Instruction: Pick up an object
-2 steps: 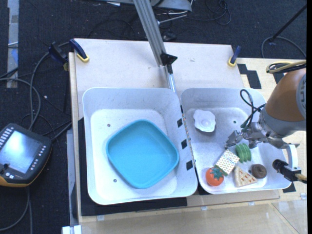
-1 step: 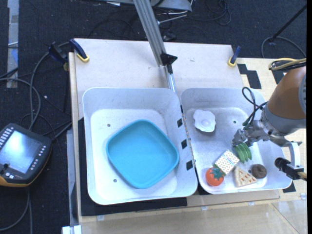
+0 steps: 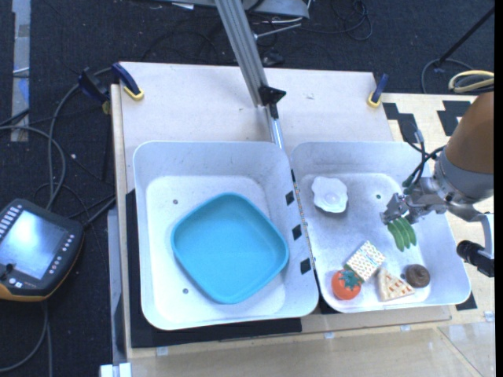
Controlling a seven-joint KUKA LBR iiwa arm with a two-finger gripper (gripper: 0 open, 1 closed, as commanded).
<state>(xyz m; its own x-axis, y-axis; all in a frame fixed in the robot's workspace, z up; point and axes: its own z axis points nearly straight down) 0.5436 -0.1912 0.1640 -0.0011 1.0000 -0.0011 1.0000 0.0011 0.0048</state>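
— Green pods (image 3: 402, 233) in the right bin (image 3: 449, 234) are being approached; the gripper (image 3: 395, 210) is seen just above them, perhaps touching.

— Is anything held?

— That cannot be told — the fingers are too blurred. A descent and closure around the pods would be required next.

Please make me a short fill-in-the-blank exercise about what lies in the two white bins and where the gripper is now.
1. The left bin holds a ____ tray.
2. The gripper is above the ____ bin.
3. The toy just below the gripper is ____ in colour.
4. The tomato lies near the right bin's ____ edge.

Missing words: blue; right; green; front
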